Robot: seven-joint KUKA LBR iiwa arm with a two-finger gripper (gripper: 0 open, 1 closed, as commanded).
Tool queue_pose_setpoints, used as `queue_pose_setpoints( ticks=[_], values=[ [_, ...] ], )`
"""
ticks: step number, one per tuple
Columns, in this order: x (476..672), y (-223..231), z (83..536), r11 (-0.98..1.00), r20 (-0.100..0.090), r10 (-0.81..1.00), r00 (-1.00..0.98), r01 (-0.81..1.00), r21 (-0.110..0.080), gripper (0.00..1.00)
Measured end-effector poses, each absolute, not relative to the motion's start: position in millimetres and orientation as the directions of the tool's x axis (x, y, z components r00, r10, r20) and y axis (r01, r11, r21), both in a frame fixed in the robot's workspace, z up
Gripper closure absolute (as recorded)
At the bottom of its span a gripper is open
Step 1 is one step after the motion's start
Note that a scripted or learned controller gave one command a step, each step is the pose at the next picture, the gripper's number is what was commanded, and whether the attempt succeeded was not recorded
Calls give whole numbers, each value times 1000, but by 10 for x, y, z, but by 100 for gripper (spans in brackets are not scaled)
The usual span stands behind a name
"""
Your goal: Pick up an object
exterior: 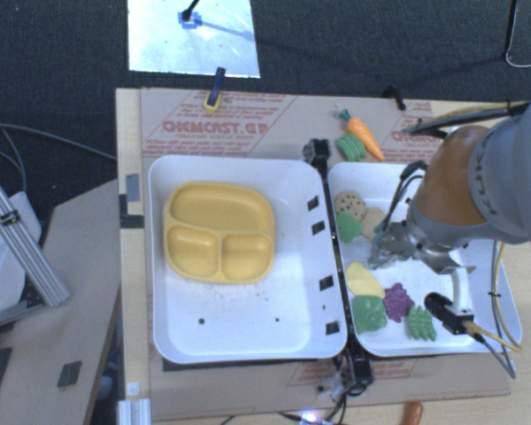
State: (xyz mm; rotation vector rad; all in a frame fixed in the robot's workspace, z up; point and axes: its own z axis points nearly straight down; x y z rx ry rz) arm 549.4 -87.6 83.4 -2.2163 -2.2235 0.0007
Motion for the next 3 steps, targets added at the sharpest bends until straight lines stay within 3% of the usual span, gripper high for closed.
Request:
queue_pose_setpoints(
  ticks=[1,2,3],
  values=[
    [4983,-536,1899,6,2,1000,-6,1000,6,100],
    [4866,-112,1840,8,2,1000,-8,1000,0,100],
    [4963,44,2660,7,1,1000,-7,1000,10,100]
  ],
)
